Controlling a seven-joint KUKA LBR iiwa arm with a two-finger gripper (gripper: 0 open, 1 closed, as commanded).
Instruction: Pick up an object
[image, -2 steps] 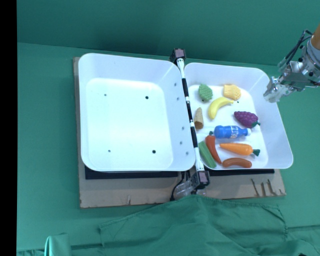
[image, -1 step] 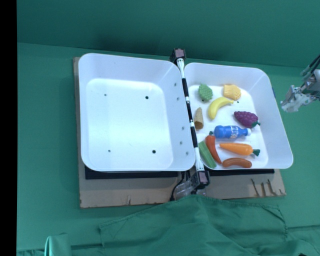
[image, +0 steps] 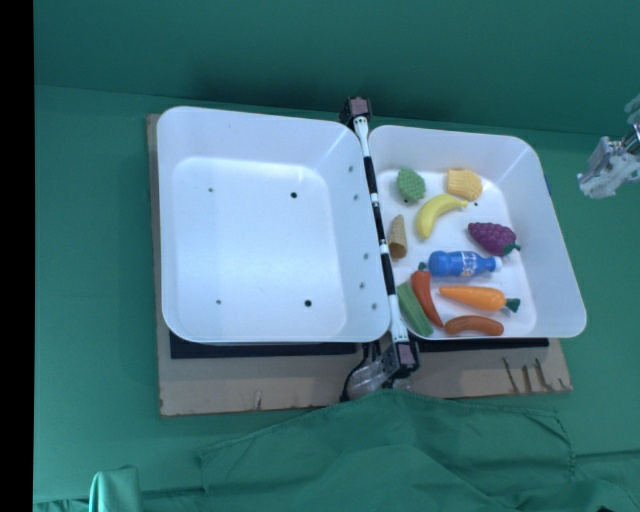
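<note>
Toys wait in the right bin (image: 555, 260).
The gripper (image: 608, 170) hangs off to the side; whether it is open cannot be told.

You have two white bins: the left bin (image: 262, 225) shows a few dark dots on its floor, and the right bin (image: 545, 215) carries the colour. There you see a yellow banana (image: 438, 213), yellow corn (image: 463, 184), purple grapes (image: 491, 238), a blue bottle (image: 462, 264) with a white cap, an orange carrot (image: 478, 297) with a green tip, a brown-red sausage (image: 474, 325) and a red-orange chilli (image: 426, 296). A black-and-white striped bar (image: 376, 215) runs between the bins. Green cloth (image: 100, 250) surrounds brown cardboard (image: 250, 385).
</note>
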